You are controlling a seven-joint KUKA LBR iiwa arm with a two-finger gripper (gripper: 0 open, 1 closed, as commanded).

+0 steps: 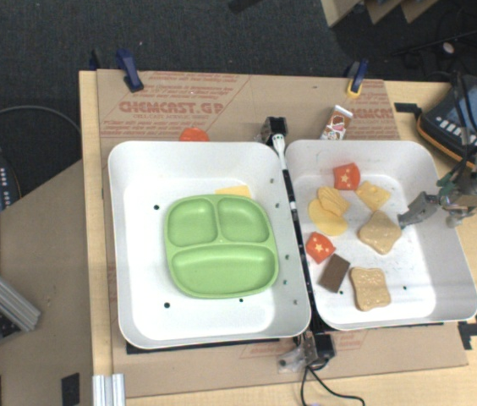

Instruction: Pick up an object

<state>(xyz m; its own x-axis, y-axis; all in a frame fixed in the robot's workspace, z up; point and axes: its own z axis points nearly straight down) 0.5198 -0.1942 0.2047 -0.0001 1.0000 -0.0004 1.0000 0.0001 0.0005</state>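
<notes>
The pincer [413,213] reaches in low over the right shallow white bin [450,299], near that bin's right wall; only one grey finger tip is plain to see, so whether the pincer is spread or closed cannot be told, and nothing shows between its fingers. Just beside the tip, to its left and a little below, lies a tan bread-like toy slice [380,233], very close to the tip, though contact cannot be told. Up and to the left of the pincer sits a small yellow wedge of toy cheese [373,195], and further left of that a red cube with a star mark [347,176]. Well to the pincer's left lies a stack of pale yellow chip-shaped pieces [331,211], with a second red star-marked block [320,246] below them. Down and to the left of the pincer are a dark brown flat rectangle [335,271] and, beside it, a tan square cracker-like toy [370,288].

Far to the pincer's left, in the left shallow white bin [137,176], a green divided plastic plate [220,246] lies flat, with a pale yellow flat piece [234,191] at its upper edge. Both bins rest on a cardboard-covered tabletop [171,100], where a small red-and-white carton [337,124] lies above the right bin.
</notes>
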